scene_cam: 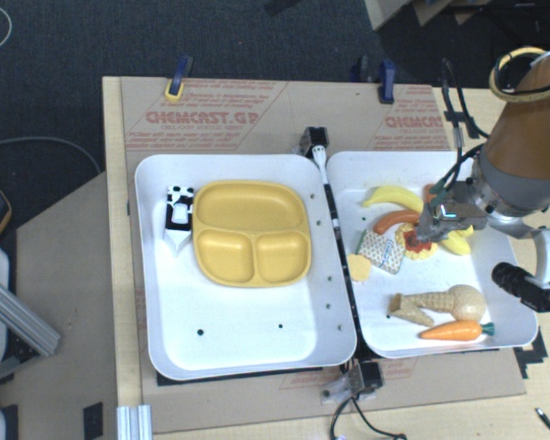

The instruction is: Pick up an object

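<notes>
The arm [524, 145] fills the upper right of the frame as a broad rounded body, orange-brown on top and pale grey below. A yellowish cable ring [521, 70] sits at its upper edge, and thin black cables [456, 117] trail along its left side. Lower left of it, the gripper [428, 230] is small, dark grey metal with a spot of bluish light. A black cylindrical part [522, 284] juts at the right edge.

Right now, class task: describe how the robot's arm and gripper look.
The arm is thick and rounded, grey, with a wide orange band above the wrist. Black cables run along its side. The gripper is a small grey and dark metal piece with a tiny blue-green light spot.
</notes>
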`<action>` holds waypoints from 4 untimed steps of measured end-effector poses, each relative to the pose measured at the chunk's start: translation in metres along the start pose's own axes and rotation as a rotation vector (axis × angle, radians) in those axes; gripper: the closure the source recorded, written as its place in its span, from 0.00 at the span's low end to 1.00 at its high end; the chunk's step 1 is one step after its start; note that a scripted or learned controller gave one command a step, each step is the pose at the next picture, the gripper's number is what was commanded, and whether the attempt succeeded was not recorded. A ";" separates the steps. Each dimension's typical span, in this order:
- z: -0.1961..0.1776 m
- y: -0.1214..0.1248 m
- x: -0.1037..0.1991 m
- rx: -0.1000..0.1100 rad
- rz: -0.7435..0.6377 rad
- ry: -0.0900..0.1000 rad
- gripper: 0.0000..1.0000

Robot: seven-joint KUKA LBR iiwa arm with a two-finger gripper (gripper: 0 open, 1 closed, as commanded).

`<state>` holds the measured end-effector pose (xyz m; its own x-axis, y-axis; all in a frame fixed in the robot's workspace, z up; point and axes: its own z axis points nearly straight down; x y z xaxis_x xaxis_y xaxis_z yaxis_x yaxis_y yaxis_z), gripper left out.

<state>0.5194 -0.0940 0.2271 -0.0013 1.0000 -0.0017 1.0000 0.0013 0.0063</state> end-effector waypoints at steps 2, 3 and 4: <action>-0.009 0.072 0.079 0.002 -0.004 0.002 1.00; -0.014 0.100 0.129 0.001 -0.005 0.003 1.00; -0.010 0.126 0.176 0.002 -0.004 0.003 1.00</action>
<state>0.6456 0.0818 0.2375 -0.0053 1.0000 0.0013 1.0000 0.0052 0.0041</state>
